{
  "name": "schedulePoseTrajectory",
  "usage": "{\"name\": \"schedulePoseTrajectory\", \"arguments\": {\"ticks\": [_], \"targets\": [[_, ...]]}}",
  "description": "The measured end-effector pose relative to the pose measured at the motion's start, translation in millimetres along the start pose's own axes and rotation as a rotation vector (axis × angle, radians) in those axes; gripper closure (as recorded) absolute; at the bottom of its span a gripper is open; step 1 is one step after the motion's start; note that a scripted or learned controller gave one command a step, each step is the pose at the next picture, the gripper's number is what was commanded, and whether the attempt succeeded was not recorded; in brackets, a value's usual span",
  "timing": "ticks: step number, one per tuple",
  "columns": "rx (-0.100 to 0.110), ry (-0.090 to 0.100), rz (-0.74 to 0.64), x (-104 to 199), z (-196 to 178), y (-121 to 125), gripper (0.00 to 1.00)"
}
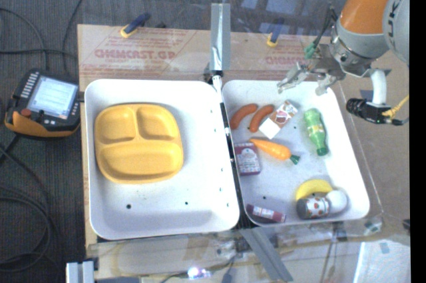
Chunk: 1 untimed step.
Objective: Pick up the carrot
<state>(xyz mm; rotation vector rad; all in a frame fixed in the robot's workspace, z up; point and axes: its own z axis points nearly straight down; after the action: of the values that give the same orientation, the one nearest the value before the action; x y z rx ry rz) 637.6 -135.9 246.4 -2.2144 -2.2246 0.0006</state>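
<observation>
Carrot (273, 149) lying mid right bin (356, 162), untouched, between sausages (251, 116) and bottle (315, 131). My gripper (308, 77) hovers spread open and empty over the bin's far rim; descent and grasp remain.

My gripper (309, 78) hangs over the far edge of the right bin (356, 182), fingers spread, holding nothing. The carrot (271, 149) lies mid-bin, between the two sausages (252, 116) and the banana (311, 188).

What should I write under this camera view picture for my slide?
Open gripper hovering above the right bin, carrot lying untouched among toy foods.
</observation>
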Motion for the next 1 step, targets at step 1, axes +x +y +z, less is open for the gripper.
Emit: {"name": "schedulePoseTrajectory", "arguments": {"ticks": [1], "targets": [[0.0,0.0,-0.272,25.6,112.1,-43.9,0.0]]}}
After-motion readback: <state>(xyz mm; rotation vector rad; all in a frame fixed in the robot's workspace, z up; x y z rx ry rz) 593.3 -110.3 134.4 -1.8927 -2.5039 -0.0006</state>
